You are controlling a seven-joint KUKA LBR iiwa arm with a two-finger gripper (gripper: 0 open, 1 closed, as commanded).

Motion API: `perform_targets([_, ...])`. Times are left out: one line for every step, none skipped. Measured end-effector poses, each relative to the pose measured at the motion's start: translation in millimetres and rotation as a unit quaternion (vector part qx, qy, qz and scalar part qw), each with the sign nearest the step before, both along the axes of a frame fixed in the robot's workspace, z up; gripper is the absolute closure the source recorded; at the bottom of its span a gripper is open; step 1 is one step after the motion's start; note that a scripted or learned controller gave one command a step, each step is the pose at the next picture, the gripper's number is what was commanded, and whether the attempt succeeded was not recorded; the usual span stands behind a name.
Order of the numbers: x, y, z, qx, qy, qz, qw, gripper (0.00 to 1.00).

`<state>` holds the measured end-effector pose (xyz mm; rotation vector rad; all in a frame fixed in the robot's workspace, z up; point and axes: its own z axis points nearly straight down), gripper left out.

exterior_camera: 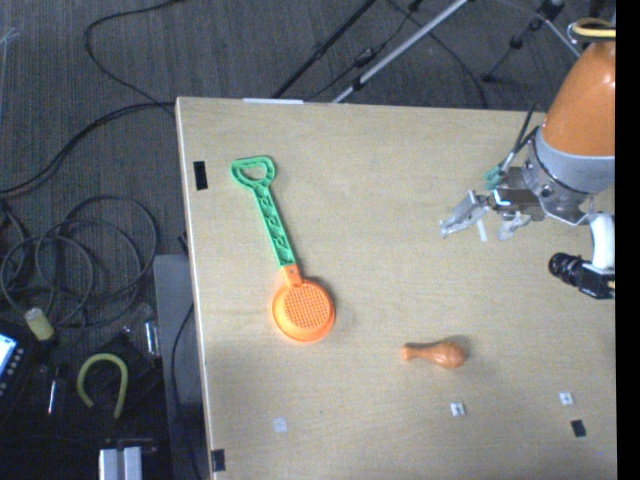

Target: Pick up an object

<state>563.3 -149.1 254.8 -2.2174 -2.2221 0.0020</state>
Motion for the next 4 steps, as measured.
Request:
perform_targets([81,-76,-64,-0.0021,0.0,0.01,0.9999,0.0])
perform_targets([105,-73,-171,-0.0017,-0.001,0.103,0.9947,0.0])
perform_targets([105,-31,-171,-0.001,-0.001,0.177,0.9843,0.0])
perform_targets([105,35,-170,0.0003,-0.002,0.303,0.9529,0.0])
